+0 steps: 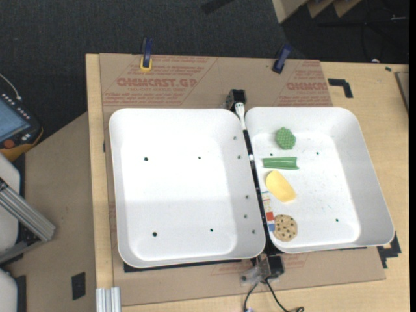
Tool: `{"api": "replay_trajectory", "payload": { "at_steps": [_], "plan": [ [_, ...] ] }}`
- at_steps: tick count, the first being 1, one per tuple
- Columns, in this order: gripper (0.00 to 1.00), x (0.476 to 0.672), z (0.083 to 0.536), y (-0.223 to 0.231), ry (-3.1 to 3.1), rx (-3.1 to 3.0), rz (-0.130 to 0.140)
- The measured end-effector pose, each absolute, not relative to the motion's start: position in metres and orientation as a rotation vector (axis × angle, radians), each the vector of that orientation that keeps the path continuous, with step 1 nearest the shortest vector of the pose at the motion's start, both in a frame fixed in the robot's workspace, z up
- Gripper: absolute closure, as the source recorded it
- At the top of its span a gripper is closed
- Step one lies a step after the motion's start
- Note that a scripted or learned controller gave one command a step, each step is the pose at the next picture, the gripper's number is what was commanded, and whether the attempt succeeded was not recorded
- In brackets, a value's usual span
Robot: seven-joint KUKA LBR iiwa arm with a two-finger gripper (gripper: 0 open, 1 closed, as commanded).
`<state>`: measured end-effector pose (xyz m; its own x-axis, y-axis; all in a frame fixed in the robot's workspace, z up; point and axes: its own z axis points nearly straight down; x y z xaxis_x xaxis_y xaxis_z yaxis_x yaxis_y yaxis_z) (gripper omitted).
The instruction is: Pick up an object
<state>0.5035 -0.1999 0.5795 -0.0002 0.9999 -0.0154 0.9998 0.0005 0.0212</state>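
Dark carpet surrounds the bench, where a brown board (195, 73) clamped at its far edge carries both bins. Starting at the left, the left bin (130, 239) offers only bare white floor with a few dark dots. Past the black divider strip (250, 158), the right bin (351, 174) holds the candidates, all lined up close along its left wall: a green bumpy ball (285, 137) farthest back, then a green bar (280, 163), a yellow piece (281, 186), and a round cookie (285, 227) nearest the front. The yellow piece looks the best pick, being thick and apart from its neighbours. A descent should come straight down with the closing direction running parallel to the wall, so nothing jams against the rim. How the arm is posed, and whether the gripper is wide or narrow, I cannot tell.
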Motion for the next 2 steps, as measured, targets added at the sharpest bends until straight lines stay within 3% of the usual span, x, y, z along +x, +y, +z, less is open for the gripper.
{"api": "replay_trajectory", "payload": {
  "at_steps": [1,2],
  "plan": [
    [0.00,0.503,0.579,-0.200,2.204,2.204,0.006],
    [1.00,0.504,0.590,-0.200,2.200,2.199,0.007]
  ]
}}
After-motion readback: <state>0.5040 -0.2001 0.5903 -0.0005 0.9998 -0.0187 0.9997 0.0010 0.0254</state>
